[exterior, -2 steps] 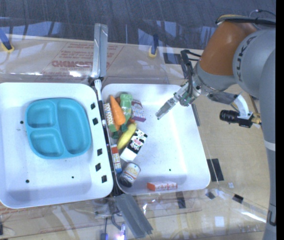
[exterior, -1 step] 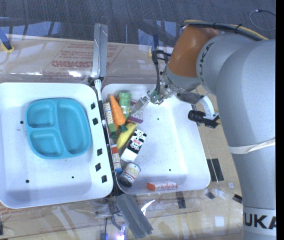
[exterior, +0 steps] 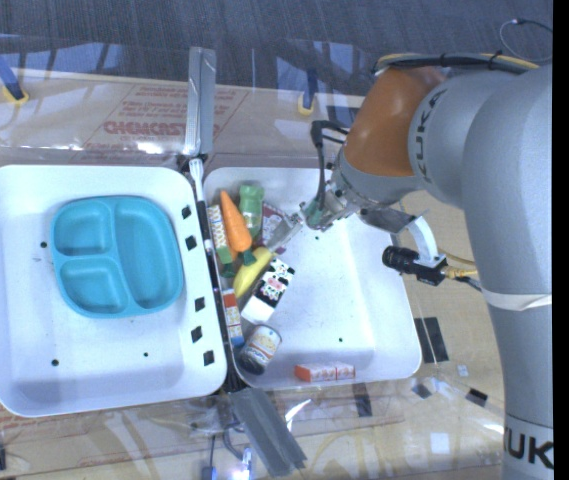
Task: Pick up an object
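Note:
My gripper [exterior: 313,214] hangs low over the upper middle of the right bin [exterior: 364,308], under the orange wrist band. Just left of it lie a shiny wrapped item [exterior: 277,228], an orange carrot [exterior: 234,221] and a green bottle [exterior: 251,200]. Below those sit a yellow banana [exterior: 251,267], a white black-spotted carton [exterior: 272,288] and a small can [exterior: 261,346]. A flat orange box [exterior: 324,372] rests by the bin's front wall. I see nothing held in the gripper.
The left bin [exterior: 14,348] holds a blue divided plate [exterior: 117,255]. A metal divider [exterior: 201,108] runs between the bins. The big grey arm [exterior: 494,168] covers the right bin's right side. Most objects crowd the right bin's left wall.

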### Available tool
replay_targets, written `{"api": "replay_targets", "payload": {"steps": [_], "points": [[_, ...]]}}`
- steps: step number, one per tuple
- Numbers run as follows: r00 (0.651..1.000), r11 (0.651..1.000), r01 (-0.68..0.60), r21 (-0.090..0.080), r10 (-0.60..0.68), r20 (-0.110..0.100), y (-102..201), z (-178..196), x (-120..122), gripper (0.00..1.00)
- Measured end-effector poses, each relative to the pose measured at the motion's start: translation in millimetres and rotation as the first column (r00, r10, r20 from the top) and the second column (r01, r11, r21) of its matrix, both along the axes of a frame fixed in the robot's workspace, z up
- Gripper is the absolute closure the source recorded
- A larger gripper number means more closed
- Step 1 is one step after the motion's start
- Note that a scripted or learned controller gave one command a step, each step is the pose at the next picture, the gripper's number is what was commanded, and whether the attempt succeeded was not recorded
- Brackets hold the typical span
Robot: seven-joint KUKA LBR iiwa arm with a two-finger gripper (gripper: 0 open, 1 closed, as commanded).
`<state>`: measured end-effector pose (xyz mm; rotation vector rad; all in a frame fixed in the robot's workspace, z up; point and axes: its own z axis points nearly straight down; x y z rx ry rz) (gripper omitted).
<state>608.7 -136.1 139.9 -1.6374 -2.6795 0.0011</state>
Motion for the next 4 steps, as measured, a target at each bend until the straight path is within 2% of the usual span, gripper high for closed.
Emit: {"api": "replay_targets", "payload": {"steps": [1,2,3,4], "points": [[0.994,0.994,0.109,-0.001,-0.109,0.001,4.3,40.4,36.9,0.0],[1.0,1.0,0.027,-0.001,-0.027,0.004,31.9,-28.2,46.7,0.0],[0.999,0.999,0.039,-0.005,-0.039,0.009,32.0,-44.5,9.6,0.0],[0.999,0.999,0.035,-0.003,-0.035,0.001,33.1,-36.0,8.3,1.0]]}}
